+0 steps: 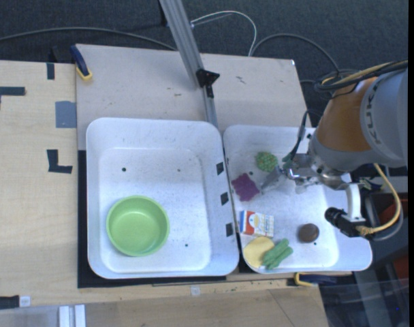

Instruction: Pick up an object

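The grey arm with its orange band comes in from the right and its bulk covers the right bin's far right corner; the frame edge cuts the arm off. The end effector [272,180] sits low over the right shallow white bin [329,251], its dark fingers small and blurred, so whether they are spread or pressed together cannot be told, and nothing is seen between them. It lies between one knobbly green round object [265,160] and one purple block [245,186], near both. Further toward the near edge of the same bin lie one small white carton with red and blue print [255,222], one yellow rounded object [257,251] with one green pod-shaped object [278,253] touching it, and one brown round object [308,233] apart from them. The left shallow white bin [152,131] holds one light green plastic bowl [137,225], upright in its near left corner. Both bins rest on the bench [30,182].
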Available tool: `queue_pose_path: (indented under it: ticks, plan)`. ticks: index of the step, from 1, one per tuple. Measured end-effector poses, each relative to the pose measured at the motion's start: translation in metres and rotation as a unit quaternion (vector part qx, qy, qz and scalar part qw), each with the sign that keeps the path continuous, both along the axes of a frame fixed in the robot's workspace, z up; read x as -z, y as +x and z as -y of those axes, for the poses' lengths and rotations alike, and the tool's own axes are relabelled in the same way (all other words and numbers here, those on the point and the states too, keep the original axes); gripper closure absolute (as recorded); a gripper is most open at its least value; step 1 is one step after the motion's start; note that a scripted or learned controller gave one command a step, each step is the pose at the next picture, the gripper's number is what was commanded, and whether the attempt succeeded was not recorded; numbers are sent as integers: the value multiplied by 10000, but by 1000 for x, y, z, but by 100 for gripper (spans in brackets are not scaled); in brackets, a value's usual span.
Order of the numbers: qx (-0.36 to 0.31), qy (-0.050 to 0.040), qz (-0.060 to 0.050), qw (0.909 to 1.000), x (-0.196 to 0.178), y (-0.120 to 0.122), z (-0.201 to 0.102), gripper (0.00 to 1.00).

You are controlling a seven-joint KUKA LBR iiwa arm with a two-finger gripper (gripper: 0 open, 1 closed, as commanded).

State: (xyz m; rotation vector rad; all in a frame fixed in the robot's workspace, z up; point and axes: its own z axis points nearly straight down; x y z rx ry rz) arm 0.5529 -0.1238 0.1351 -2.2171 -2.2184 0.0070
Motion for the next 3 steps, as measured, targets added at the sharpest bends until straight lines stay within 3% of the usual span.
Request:
queue_pose_path:
  ticks: [1, 3]
  plan:
    - [-11, 0, 15, 10000, -12, 1, -1, 100]
    - [-2, -11, 55, 10000, -107, 8, 9, 100]
